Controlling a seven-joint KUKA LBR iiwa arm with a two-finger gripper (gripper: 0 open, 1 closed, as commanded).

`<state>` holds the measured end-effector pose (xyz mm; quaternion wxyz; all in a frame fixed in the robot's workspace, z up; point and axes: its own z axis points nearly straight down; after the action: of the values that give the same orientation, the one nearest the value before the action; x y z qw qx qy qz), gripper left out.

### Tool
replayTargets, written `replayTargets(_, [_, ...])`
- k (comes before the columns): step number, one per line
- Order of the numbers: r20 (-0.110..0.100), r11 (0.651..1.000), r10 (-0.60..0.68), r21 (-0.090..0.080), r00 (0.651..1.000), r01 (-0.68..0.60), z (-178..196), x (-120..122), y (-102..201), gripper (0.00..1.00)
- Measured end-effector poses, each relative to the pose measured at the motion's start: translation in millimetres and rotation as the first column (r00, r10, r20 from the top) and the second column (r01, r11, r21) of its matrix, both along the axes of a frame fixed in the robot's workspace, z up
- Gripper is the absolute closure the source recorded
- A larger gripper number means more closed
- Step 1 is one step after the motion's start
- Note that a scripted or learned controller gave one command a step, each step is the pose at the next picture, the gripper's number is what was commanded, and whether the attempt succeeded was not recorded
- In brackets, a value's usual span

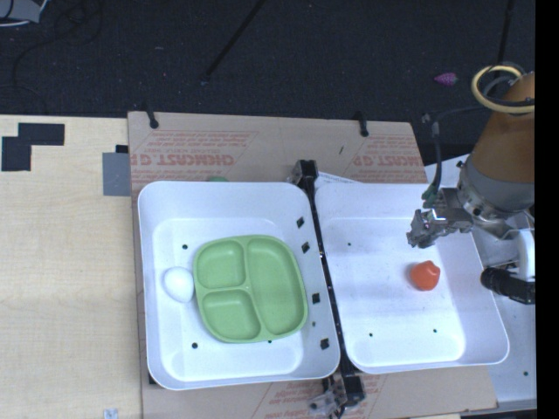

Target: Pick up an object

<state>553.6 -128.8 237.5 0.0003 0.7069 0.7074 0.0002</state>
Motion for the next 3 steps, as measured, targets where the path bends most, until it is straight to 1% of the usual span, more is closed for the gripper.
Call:
replayTargets(1, [-0.004, 1.000, 0.004, 0.003, 1.000, -0.004, -11, 6, 59, 1.00])
replayTargets(3, [-0.004, 1.000, 0.004, 0.002, 1.000, -0.004, -11, 5, 146, 1.00])
